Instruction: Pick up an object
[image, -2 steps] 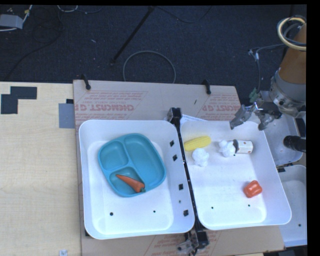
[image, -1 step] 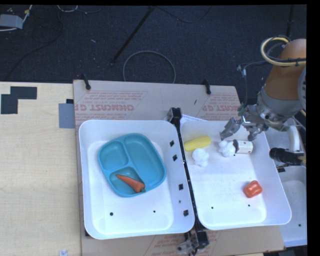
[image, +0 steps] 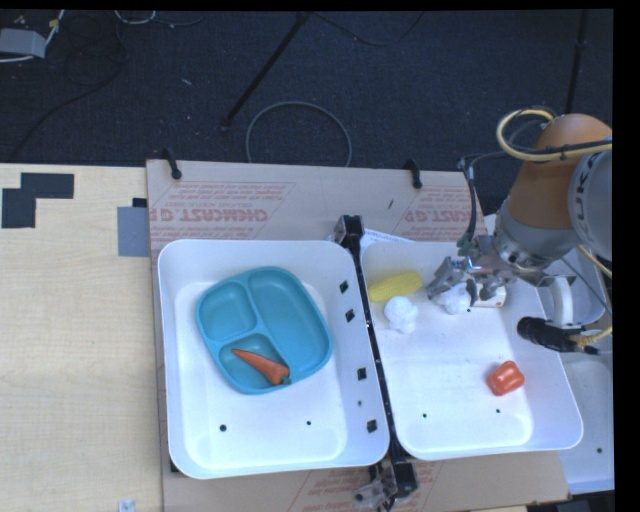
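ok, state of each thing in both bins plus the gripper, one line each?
gripper: low over the right bin's far side, at a small white object
small white object: at the gripper, grasp unclear
yellow object: lying in the right bin, far-left corner
white lumpy object: loose, beside the yellow one
orange-red object: loose, near side, apart
blue divided plate: flat in the left bin
carrot: lying in the plate's near compartment

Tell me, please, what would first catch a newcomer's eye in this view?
Probably the bright blue divided plate in the left bin, with an orange carrot lying in its near compartment. Next, the gripper low over the right bin's far side, near a yellow object and a white one; a red-orange piece lies apart.
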